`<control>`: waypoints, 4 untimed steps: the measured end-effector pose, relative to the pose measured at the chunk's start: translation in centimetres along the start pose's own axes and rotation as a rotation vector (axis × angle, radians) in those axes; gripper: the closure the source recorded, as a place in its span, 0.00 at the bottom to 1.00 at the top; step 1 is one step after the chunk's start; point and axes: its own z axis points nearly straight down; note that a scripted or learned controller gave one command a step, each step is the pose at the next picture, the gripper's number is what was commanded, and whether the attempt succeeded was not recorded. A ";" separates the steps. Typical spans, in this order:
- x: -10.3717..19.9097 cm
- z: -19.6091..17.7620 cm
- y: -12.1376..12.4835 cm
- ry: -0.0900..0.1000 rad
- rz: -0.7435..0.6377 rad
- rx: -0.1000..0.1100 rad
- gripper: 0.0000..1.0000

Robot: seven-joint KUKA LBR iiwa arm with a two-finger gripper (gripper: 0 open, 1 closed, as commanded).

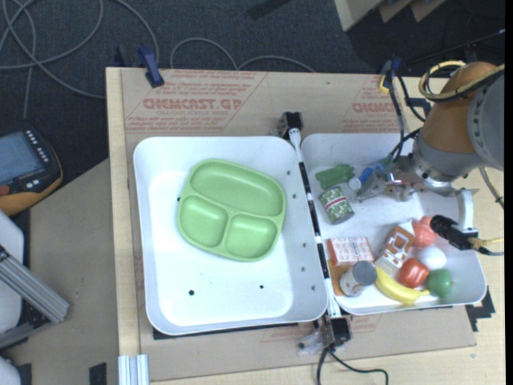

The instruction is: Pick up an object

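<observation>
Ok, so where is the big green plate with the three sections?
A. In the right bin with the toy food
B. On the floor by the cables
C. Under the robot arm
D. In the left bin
D, the green plate lies flat in the left bin, while the banana and the other toy food sit in the right bin where the arm reaches in.

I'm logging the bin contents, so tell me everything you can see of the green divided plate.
The green divided plate is pale green, looks like smooth plastic, and has rounded corners. It has three compartments: one long one along the far side and two smaller ones nearer the camera. It lies flat, slightly rotated, in the left white bin, with nothing resting in it.
</observation>
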 end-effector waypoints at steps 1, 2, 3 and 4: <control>1.3 0.3 5.6 0.001 0.004 0.032 0.00; 6.5 0.3 5.5 0.000 0.003 0.036 0.00; -2.0 -0.5 5.7 -0.002 0.003 0.020 0.00; 3.4 -3.5 6.0 0.002 0.001 0.012 0.00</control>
